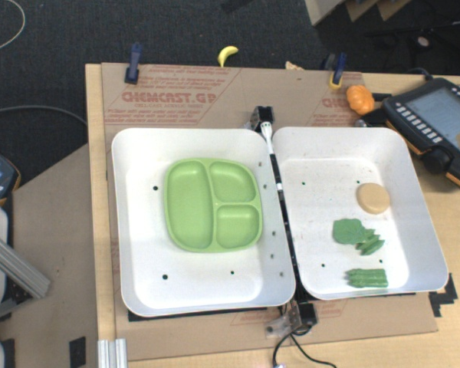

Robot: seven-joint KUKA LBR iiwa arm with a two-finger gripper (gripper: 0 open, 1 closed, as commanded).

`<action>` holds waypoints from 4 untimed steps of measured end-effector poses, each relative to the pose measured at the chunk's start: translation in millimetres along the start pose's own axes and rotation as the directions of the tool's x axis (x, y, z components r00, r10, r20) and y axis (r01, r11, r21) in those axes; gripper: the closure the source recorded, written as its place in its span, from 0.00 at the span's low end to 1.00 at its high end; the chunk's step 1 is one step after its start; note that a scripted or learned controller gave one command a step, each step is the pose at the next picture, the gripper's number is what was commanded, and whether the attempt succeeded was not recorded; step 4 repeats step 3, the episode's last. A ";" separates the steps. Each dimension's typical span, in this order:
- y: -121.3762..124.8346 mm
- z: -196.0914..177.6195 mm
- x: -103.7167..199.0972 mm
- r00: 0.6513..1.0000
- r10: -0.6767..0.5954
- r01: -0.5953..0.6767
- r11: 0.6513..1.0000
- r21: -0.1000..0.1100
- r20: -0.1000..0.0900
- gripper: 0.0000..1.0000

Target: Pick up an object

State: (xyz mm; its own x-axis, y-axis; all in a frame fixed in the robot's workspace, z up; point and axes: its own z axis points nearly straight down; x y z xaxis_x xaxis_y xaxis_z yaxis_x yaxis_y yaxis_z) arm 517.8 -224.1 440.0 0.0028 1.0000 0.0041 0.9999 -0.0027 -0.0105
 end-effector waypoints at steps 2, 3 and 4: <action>-38.2 39.2 -0.5 1.000 0.003 -0.003 1.000 0.005 -0.002 1.00; -32.5 -103.6 0.1 1.000 -0.004 0.005 1.000 -0.029 0.013 1.00; -32.5 -103.6 0.1 1.000 -0.004 0.005 1.000 -0.029 0.013 1.00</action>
